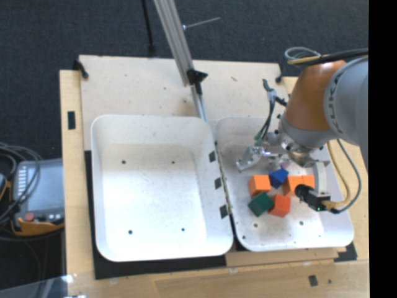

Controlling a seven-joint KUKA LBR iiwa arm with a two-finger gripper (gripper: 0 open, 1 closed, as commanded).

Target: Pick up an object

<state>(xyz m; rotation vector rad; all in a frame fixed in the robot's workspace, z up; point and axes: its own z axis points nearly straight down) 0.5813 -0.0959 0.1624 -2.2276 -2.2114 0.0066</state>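
Blocks sit clustered in the right bin (335, 231), none lifted as far as the view shows. Count in the cluster: an orange block (260, 182) on the left, a blue block (278, 176) just right of it and partly under the wrist, a second orange block (303, 182) further right, a green block (261, 204) nearer, and a red-orange block (280, 206) touching the green one's right side. All appear to rest on the bin floor, packed close, several touching.

Arm (322, 104) reaches in from the right, orange band above the wrist, bulk of it hanging over the far-right part of the bin. Gripper (251, 158) shows as grey metal parts low over the bin floor, just far-left of the cluster, near the bin's left wall. Nothing visible between its parts. Whether it is spread or closed: cannot tell, detail too small and cluttered with cable.

Left bin (105, 129) holds no blocks that I can see.

Progress, as a judgement: early or mid-attempt. Approach into the bin is made; no grasp is evident and no block is off the floor. Left to do: get onto one block, close on it, lift clear. Tight packing could make a clean grip awkward; the left orange block lies closest to the gripper.
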